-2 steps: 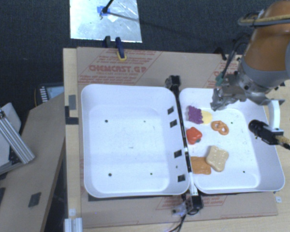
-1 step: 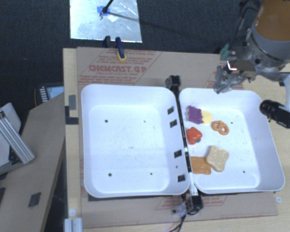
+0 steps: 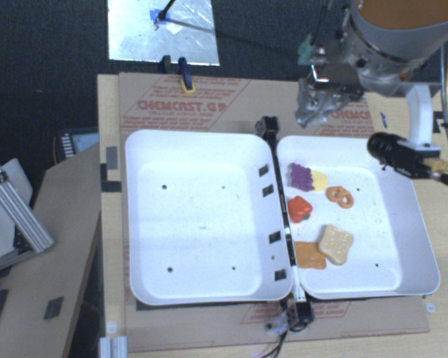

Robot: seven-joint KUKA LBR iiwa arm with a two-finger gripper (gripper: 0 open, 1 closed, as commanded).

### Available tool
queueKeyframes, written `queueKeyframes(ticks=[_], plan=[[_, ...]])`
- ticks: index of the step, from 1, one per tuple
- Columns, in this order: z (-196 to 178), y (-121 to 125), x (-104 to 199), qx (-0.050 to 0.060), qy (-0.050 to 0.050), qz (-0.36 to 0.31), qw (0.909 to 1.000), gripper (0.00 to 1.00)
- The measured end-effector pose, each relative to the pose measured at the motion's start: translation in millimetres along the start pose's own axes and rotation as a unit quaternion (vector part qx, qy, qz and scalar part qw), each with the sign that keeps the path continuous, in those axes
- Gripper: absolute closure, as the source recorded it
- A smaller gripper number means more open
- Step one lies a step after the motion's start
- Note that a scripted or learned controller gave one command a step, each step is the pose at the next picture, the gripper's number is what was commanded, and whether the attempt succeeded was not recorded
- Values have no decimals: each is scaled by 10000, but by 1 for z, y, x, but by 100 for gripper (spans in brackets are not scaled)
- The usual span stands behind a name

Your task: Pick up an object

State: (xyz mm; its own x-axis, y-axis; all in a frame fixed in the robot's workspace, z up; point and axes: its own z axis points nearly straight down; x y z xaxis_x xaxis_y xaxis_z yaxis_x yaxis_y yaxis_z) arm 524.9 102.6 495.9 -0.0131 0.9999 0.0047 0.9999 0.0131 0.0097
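Both white bins, the left bin (image 3: 198,215) and the right bin (image 3: 388,222), look like smooth moulded plastic with a soft sheen. They sit on a sheet of matt brown cardboard (image 3: 209,99) printed in red. The counter (image 3: 60,222) under it looks like pale, matt wood or board. A crinkled foil-like square (image 3: 164,21) behind shines silver. The arm's hand (image 3: 321,103) is bare grey metal, dull-glossy. The purple grapes (image 3: 301,176), red pepper (image 3: 299,209) and pretzel (image 3: 340,196) look like smooth plastic toys; the tan cracker (image 3: 335,244) looks matt.
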Motion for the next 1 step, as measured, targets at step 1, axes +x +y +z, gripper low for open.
queueKeyframes(ticks=[1], plan=[[-12,-36,19,29,-11,28,10000,100]])
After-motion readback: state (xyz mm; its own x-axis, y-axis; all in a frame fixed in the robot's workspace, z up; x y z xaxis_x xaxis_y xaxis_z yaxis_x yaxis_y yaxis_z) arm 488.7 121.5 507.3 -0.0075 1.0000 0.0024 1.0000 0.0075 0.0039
